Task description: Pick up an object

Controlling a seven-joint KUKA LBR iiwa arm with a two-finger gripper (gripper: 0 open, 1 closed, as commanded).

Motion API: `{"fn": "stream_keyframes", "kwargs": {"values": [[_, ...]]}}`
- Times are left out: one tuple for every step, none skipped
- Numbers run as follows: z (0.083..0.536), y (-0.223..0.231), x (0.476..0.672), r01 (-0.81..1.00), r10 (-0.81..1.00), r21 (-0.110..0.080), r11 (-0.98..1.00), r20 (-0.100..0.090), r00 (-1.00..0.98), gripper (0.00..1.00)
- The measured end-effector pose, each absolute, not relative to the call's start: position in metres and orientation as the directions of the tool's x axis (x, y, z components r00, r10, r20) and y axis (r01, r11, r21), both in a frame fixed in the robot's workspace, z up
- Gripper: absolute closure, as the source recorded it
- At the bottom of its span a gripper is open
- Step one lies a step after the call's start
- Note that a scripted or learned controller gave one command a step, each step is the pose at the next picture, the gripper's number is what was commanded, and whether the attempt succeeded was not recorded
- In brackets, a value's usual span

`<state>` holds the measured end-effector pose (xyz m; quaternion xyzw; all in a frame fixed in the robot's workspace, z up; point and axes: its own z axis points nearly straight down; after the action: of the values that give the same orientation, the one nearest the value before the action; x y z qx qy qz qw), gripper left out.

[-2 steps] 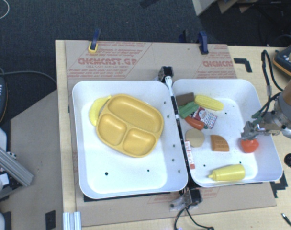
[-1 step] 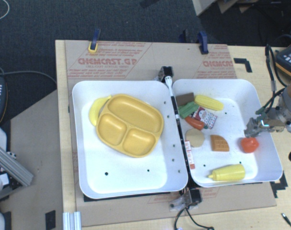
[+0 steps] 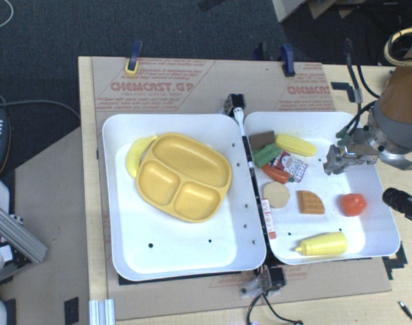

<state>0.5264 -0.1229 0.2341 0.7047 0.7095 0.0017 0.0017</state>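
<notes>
the gripper (image 3: 336, 160) hangs over the right bin (image 3: 389, 230), close to that bin's right edge and about midway along it. its fingers are small and dark against the white floor, and whether they are spread or pressed together cannot be told; nothing is seen between them.

the nearest candidate is the red tomato (image 3: 354, 204), which lies toward the bin's near edge from the gripper and slightly toward the right edge, near but apart. it is round, so no long axis constrains the approach. the waffle piece (image 3: 311, 202) lies beside it, toward the bin's centre. the corn cob (image 3: 295, 145) lies toward the divider from the gripper, long axis roughly along the far edge. the mustard bottle (image 3: 322, 244) lies along the near edge, well apart.

judgement: no pick is made yet; the shortest move is toward the near edge, then down onto the tomato.
</notes>
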Motion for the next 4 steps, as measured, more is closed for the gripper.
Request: {"fn": "stream_keyframes", "kwargs": {"values": [[0.225,-0.084,0.568,1.0,1.0,0.004,0.006,0.001,-0.006,1.0],[0.235,-0.055,0.576,1.0,1.0,0.003,0.004,0.0,-0.004,1.0],[0.233,-0.058,0.572,1.0,1.0,-0.001,0.0,0.0,0.0,1.0],[0.219,-0.051,0.579,1.0,1.0,-0.003,0.001,0.0,-0.001,1.0]]}}
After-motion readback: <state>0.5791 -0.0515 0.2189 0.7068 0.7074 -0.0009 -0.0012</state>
